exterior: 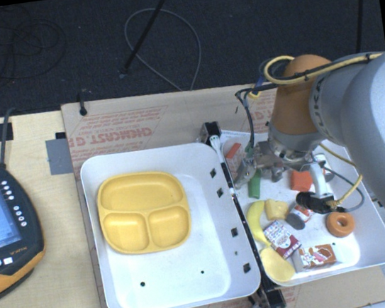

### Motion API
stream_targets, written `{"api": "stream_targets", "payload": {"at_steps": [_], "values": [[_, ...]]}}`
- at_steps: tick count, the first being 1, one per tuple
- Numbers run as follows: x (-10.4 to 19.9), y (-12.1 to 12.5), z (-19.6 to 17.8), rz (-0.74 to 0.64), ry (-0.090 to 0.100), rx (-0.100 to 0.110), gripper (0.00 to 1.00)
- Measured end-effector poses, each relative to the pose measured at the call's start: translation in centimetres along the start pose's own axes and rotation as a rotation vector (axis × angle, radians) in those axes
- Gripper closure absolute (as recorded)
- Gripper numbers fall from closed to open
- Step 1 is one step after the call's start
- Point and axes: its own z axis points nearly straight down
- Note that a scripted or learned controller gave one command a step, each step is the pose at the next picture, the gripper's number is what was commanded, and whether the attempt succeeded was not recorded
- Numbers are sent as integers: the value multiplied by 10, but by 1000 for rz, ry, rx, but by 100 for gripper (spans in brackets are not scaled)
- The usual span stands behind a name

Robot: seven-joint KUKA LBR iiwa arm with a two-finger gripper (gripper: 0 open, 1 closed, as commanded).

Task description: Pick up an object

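My jaws (260, 168) hang low over the right bin (378, 247), centre-right of frame; I cannot tell their state. A green object (255, 188) lies just below them.

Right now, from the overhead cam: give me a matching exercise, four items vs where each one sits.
Things:
1. yellow divided tray
2. doughnut
3. green piece
4. teach pendant

Places:
A. on the bench, left of both bins
B. in the left bin
C. in the right bin, toward its right side
D. in the right bin, near the divider, below the gripper

Pairs: 1-B, 2-C, 3-D, 4-A
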Motion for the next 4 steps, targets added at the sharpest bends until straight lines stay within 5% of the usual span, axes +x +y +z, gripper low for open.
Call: {"api": "stream_targets", "payload": {"at_steps": [1, 2, 3, 4], "values": [[-21, -66, -4, 5, 1, 0, 0], [-39, -32, -57, -1, -2, -8, 0], [-85, -60, -8, 2, -1, -12, 0], [-53, -105, -4, 4, 0, -5, 0]]}}
